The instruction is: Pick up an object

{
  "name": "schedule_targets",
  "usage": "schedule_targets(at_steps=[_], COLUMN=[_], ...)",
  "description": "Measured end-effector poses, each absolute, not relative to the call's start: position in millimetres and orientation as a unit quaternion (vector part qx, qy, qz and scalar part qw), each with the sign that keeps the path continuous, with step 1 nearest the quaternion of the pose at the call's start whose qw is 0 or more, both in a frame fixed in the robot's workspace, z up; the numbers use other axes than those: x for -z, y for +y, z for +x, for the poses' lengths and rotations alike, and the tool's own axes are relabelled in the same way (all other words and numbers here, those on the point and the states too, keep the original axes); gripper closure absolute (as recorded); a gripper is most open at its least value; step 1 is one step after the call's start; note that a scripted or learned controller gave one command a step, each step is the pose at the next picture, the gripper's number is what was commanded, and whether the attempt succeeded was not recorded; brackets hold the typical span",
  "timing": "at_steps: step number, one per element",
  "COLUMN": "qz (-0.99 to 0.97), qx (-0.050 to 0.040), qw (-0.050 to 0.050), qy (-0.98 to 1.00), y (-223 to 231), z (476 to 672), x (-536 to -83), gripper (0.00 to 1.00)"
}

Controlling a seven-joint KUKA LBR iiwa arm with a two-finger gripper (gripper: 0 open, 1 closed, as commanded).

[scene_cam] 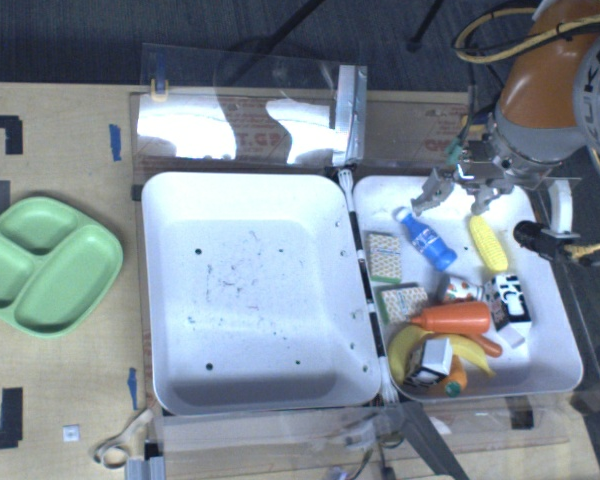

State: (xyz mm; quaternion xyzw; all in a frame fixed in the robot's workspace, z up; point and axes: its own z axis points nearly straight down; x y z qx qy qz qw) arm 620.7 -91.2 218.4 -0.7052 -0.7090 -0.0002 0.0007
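My gripper [460, 193] hangs over the back of the right bin [555, 353], open, with nothing between its fingers. Just below it lie a blue bottle [426, 240] with a white cap and a yellow corn cob [488, 243]. Further forward sit an orange carrot-like piece [454, 318], a banana [408, 346], a black and white item [510, 298] and a small white box [433, 358]. Two patterned cards [385, 256] rest against the bin's left wall.
The left bin [250, 288] stands beside the right one, sharing a divider. A green divided plate [45, 265] lies on the wooden bench at the far left. A clear panel [250, 113] stands behind the left bin. Cables loop above the arm.
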Motion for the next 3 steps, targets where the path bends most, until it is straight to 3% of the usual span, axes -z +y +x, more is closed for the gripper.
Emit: schedule_targets(at_steps=[1, 2, 3], qz=[-0.748, -0.749, -0.649], qx=[0.0011, 0.002, 0.0006], qw=[-0.001, -0.001, -0.001], qy=[-0.664, -0.663, -0.761], y=[-104.9, -105.2, -78.9], z=[644.5, 644.8, 667.2], x=[-88.4, -98.2, -185.5], gripper=[0.0, 1.0, 1.0])
